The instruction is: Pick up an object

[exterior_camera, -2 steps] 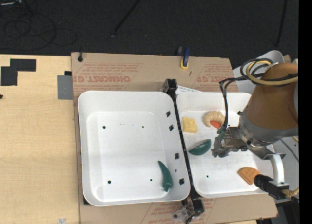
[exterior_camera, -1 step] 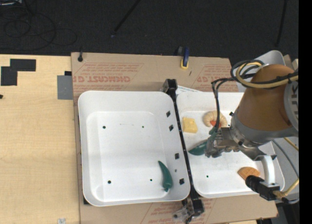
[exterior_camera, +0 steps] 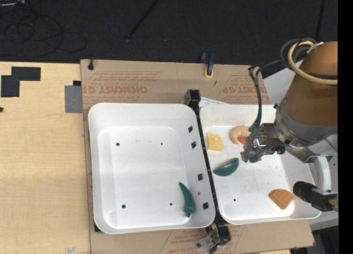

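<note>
Arm low over the right bin (exterior_camera: pixel 309 214), gripper (exterior_camera: pixel 252 152) among the objects.
Finger spread and any hold cannot be told. From the gripper: pale shrimp-like piece (exterior_camera: pixel 239 133) at 11 o'clock, yellow block (exterior_camera: pixel 214 142) at 9, green leaf (exterior_camera: pixel 226 167) at 8, orange waffle (exterior_camera: pixel 281 198) at 5. A teal pepper (exterior_camera: pixel 187 198) lies in the left bin (exterior_camera: pixel 138 137).

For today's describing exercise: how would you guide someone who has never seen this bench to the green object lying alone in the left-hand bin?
Find the two white bins side by side and take the left bin. Look to its lower right corner, close to the black divider between the bins. There lies a dark green curved piece, long and slim like a pepper; the green item in the right bin is shorter, broader and sits among other objects.
</note>
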`<state>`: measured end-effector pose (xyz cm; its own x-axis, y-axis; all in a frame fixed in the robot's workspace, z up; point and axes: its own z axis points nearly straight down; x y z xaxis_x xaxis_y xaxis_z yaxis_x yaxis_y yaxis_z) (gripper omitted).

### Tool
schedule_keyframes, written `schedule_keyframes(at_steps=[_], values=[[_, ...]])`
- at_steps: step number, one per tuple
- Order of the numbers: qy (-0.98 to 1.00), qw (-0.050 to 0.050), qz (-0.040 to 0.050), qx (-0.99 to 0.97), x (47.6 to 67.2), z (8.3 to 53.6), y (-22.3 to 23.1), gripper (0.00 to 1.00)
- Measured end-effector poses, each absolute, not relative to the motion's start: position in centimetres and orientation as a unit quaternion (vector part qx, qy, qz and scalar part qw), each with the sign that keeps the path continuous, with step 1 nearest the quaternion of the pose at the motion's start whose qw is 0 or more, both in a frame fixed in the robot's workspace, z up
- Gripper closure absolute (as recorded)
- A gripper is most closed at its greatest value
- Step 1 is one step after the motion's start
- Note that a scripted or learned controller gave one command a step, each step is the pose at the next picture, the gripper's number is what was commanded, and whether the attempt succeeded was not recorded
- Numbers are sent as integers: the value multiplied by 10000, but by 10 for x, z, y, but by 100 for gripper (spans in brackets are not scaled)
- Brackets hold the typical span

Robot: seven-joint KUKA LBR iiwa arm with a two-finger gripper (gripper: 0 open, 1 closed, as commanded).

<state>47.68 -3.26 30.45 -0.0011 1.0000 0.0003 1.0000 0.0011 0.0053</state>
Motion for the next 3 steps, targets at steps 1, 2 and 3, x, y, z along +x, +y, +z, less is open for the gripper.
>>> schedule_keyframes(at_steps=[1,2,3], values=[[7055,-45,-46,7087,473,218,-66,100],[7078,-28,-14,7064,475,212,-37,100],[7085,13,27,7057,477,301,1,100]])
